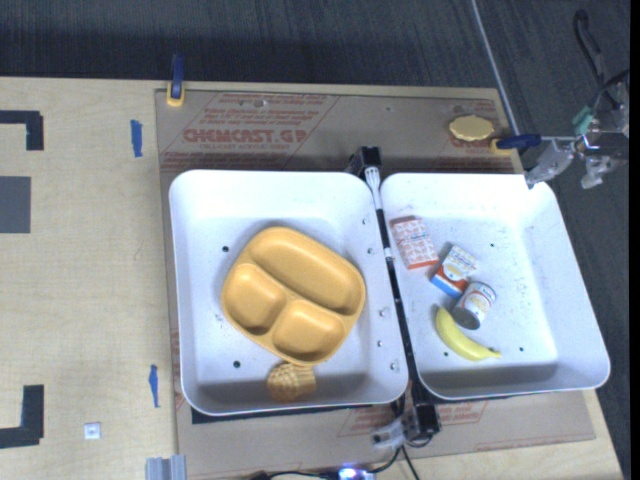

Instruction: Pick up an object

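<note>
The bench (80,298) is a broad slab of pale wood with a few black marks and strips of blue tape on it. On it lies a brown cardboard sheet (300,128) printed with red lettering, and a small round tan disc (471,128) sits near that sheet's far right corner.

Two shallow white bins rest side by side on the cardboard, their inner rims touching along the middle. The left bin (200,208) carries a big yellow tray (292,291) with three hollow sections, set at a slant across the floor of the bin. Just beside the tray's near edge, against the bin's front wall, lies a small tan ridged lump (291,379).

The right bin (540,368) holds four small things gathered left of its centre. A banana (463,336) lies nearest the front. Touching its upper end is a small can (476,303) on its side. Just beyond the can sits a little slanted box (455,268) in white, yellow and blue, and farther back, near the inner wall, a flat white packet with red print (412,241).

Off the far right corner of the right bin, the gripper (590,148) hangs well apart from every object; whether it is wide or narrow I cannot tell.
</note>
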Tool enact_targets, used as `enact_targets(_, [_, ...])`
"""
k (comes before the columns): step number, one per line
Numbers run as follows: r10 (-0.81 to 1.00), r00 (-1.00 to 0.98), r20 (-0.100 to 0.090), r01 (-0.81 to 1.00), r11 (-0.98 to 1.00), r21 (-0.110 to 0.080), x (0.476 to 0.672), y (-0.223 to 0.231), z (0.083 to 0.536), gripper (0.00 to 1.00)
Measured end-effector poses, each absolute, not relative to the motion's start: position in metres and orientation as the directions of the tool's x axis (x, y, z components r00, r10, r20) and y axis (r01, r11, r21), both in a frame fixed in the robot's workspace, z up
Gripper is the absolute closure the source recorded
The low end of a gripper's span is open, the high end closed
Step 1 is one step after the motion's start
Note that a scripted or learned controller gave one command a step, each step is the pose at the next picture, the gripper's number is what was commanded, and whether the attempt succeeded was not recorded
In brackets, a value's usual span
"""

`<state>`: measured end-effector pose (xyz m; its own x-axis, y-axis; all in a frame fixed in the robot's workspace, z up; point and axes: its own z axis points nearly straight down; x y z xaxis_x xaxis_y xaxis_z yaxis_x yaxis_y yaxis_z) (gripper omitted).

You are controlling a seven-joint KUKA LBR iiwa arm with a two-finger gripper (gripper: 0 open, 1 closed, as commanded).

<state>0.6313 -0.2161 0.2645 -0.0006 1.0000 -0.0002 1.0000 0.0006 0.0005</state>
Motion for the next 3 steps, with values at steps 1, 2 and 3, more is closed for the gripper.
enact_targets(1, [1.000, 0.000, 0.000, 1.000, 0.000, 0.000, 0.591, -0.175, 0.143, 0.00])
enact_targets(2, [1.000, -0.001, 0.001, 1.000, 0.001, 0.002, 0.541, -0.112, 0.086, 0.00])
enact_targets(3, [1.000, 0.001, -0.002, 1.000, -0.001, 0.008, 0.542, -0.113, 0.097, 1.00])
